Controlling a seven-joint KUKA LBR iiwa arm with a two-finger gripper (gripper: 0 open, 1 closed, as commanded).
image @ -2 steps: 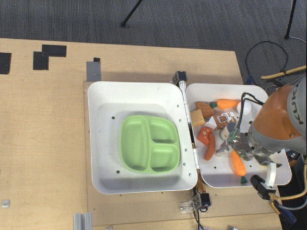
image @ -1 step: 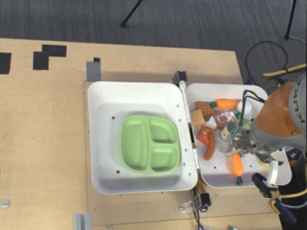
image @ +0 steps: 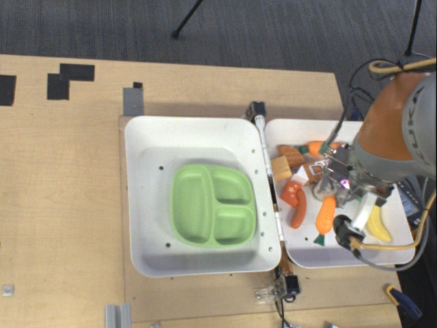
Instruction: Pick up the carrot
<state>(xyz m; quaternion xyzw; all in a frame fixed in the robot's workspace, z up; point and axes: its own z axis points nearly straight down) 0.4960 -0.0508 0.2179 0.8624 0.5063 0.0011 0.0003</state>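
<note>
Carrot (image: 326, 214) is seen lying in right bin (image: 300, 255), approx. mid-floor, long axis near vertical in view, green stem end toward the near wall. It rests flat on the bin floor, not lifted. Gripper (image: 334, 183) is positioned directly above/behind carrot's upper end, w/ wrist hardware crowding it; finger state cannot be told, contact w/ carrot cannot be confirmed. Red pepper (image: 295, 200) is located just left of carrot, close but apart. Banana (image: 377, 225) is seen to the right, partly under arm (image: 403, 128). Tan block (image: 281, 167) and small orange item (image: 315, 147) are found toward far wall. Left bin (image: 147, 183) is occupied by green divided plate (image: 213, 205), three compartments, centred on floor.
</note>
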